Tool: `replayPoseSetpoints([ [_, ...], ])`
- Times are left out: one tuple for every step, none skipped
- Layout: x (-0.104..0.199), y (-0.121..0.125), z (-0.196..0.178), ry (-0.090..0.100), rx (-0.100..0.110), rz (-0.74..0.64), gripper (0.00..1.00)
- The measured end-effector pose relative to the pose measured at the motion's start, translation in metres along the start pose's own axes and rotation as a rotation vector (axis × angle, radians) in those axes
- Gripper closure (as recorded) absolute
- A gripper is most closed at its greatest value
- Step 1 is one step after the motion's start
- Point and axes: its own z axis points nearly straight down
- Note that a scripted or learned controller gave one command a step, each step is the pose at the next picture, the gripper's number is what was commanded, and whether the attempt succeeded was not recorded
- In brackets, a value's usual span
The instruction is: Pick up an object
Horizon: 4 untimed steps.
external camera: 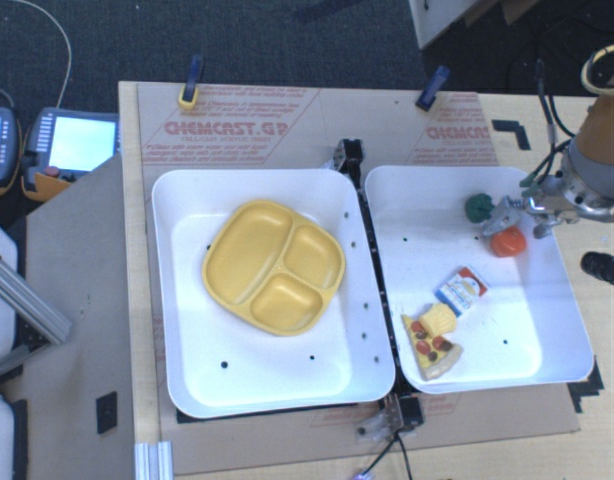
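Where the arm (597, 158) reached in from the right, its gripper (517, 223) stood low over the upper part of the right bin (547, 363), close against a red-orange round object (507, 242). Whether that object sat between the fingers could not be told, nor whether the gripper was spread or pressed together. Also in the right bin:

- a dark green round object (478, 207), just left of the gripper, near the bin's upper wall;
- a small blue, white and orange packet (461, 290), near the middle;
- a pale yellow block (438, 319), just below and left of the packet;
- a toy pizza slice (431, 348) with red spots, touching the block, near the bin's lower left corner.

Left bin (187, 368): a yellow divided plate (274, 266), three compartments, lying flat near the centre.
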Motion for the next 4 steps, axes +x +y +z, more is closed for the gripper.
replayPoseSetpoints([
  [-0.002,-0.006,0.045,-0.001,0.0,0.002,0.0],
  [0.001,-0.005,0.065,0.004,-0.002,-0.001,0.0],
  [-0.001,-0.005,0.054,-0.001,-0.005,0.0,1.0],
  [0.007,0.001,0.003,-0.004,-0.01,0.0,1.0],
])
